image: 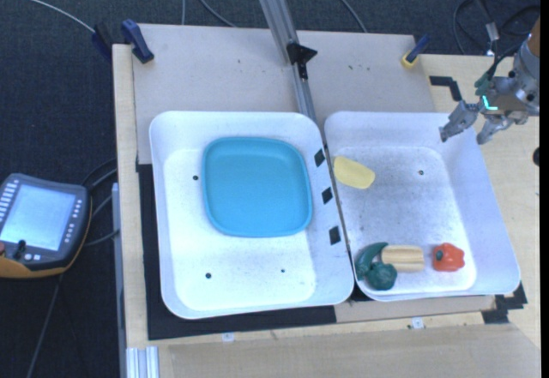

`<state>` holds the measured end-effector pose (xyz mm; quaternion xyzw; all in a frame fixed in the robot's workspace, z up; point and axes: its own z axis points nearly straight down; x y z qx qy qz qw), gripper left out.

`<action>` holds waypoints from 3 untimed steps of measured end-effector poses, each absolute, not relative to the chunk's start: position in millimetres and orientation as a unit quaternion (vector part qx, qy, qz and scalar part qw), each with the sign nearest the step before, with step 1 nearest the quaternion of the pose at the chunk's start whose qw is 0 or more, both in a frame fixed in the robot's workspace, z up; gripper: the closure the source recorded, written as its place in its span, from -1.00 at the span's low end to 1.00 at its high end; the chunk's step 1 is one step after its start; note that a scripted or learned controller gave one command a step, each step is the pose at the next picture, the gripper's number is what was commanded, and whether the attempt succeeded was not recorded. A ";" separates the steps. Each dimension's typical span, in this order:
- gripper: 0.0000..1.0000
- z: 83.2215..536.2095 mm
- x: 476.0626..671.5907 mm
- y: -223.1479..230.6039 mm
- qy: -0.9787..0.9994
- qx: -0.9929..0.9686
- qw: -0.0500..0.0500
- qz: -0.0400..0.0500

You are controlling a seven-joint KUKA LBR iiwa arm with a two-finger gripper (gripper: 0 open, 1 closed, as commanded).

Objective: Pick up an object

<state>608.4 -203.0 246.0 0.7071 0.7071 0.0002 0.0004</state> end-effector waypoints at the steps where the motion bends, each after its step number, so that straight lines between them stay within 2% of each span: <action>1: -1.00 245.9 608.4 -203.0 0.707 0.707 0.000 0.000; 2: -1.00 191.7 607.6 -192.8 0.707 0.707 -0.001 -0.001; 3: -1.00 137.1 615.3 -186.9 0.707 0.707 -0.001 -0.001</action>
